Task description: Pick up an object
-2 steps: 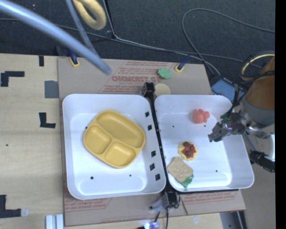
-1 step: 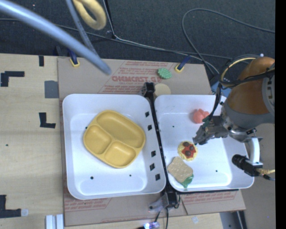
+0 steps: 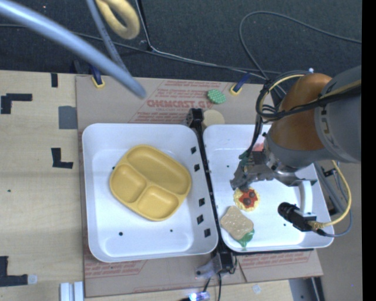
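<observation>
Grey two-finger gripper (image 3: 244,176) low in right white bin (image 3: 267,238), fingers' state cannot tell, small red-and-yellow toy food piece (image 3: 247,199) at 6 o'clock, just beside.

- Gripper (image 3: 242,178) fingertips lost under the wrist, spread unreadable.
- Right bin (image 3: 226,141) far wall covered by the arm (image 3: 305,117).
- Green bit (image 3: 247,237) tucked under the tan toy (image 3: 236,223), shape unclear.
- Yellow loop (image 3: 119,16) cropped by the top edge.
</observation>
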`<action>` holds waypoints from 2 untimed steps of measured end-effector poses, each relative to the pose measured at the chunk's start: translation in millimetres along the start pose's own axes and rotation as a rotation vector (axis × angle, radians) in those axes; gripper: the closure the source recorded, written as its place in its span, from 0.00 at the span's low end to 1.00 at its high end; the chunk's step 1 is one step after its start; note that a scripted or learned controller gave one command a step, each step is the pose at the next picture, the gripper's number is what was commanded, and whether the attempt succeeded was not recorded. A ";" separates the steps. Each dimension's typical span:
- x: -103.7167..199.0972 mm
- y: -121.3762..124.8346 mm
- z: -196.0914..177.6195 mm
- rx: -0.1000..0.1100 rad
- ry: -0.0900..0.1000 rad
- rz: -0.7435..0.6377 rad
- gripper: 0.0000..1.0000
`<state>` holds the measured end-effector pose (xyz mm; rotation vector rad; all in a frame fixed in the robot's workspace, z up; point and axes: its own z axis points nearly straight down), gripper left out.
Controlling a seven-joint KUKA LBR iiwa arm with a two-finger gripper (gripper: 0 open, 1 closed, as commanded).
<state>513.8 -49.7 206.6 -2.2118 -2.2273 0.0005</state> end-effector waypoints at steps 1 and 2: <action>50.5 -6.6 3.4 0.001 -0.001 0.001 1.00; 111.1 2.1 -7.5 -0.001 -0.001 -0.001 1.00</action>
